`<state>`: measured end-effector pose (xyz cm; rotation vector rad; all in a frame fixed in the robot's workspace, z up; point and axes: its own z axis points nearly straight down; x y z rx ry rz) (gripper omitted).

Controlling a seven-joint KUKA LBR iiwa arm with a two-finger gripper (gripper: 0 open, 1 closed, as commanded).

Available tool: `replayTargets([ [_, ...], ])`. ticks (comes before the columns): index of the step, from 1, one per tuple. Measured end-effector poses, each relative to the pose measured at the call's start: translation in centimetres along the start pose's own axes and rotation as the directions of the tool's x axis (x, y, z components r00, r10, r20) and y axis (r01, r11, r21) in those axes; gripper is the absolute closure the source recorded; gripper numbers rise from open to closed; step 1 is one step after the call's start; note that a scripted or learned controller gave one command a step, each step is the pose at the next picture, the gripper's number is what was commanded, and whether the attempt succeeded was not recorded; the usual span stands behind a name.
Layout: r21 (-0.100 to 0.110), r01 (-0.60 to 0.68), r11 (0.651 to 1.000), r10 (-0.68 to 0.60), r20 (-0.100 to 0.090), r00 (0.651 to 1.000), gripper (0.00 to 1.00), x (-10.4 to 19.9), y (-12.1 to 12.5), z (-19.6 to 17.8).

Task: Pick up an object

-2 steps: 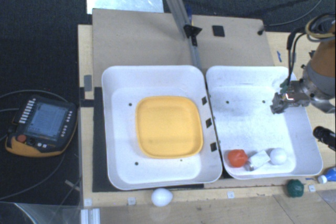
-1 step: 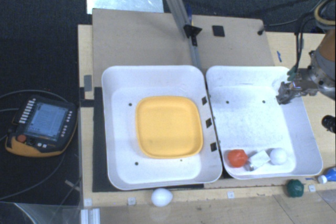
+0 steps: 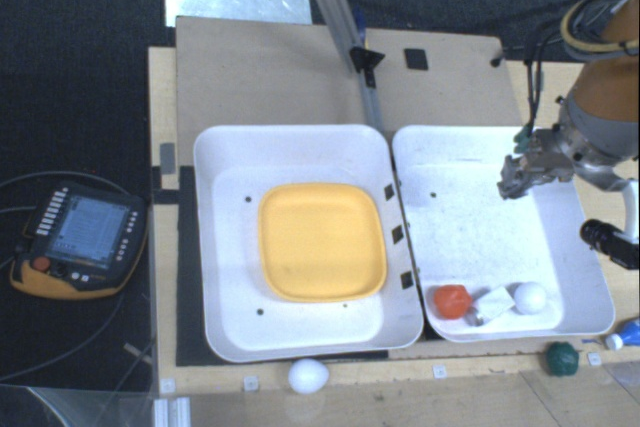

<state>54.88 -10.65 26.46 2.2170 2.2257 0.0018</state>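
Arm poised over the right bin, nothing picked yet

Well left of the gripper [image 3: 520, 177]: yellow plate [image 3: 323, 240] in the left bin [image 3: 222, 245]. Below it, at the right bin's [image 3: 470, 215] near edge: red object [image 3: 451, 301], white ball [image 3: 529, 296]. Next, I'd say, descend there. Grip state: cannot tell. No legible writing.

**Objects lying in the bins**

A yellow square plate [image 3: 323, 241] lies flat in the middle of the left bin [image 3: 225, 315]. In the right bin [image 3: 480, 175], along its near edge, sit an orange-red lump [image 3: 450, 301], a small white-and-grey piece [image 3: 491, 304] and a white ball [image 3: 529, 296], close together.
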Motion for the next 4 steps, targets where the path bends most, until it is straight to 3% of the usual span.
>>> replayTargets([
  [4,0.002,0.0,1.0,0.0,0.0,1.0,1.0,20.4,-2.0,3.8],
])
